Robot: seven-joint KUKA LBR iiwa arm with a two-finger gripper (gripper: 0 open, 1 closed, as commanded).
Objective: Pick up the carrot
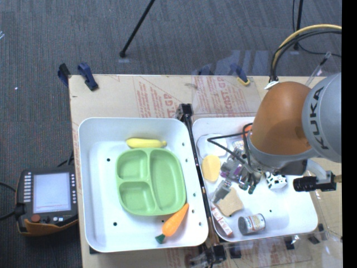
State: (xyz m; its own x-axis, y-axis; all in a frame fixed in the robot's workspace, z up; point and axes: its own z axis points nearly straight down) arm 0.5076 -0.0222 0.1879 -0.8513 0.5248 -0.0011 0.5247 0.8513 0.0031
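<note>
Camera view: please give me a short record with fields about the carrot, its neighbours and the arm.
carrot: left bin, near front wall, leaning on the green plate's corner
green plate: middle of left bin, three compartments
banana: behind the plate
gripper: over right bin, apart from the carrot
right bin items: can, bread slice
</note>
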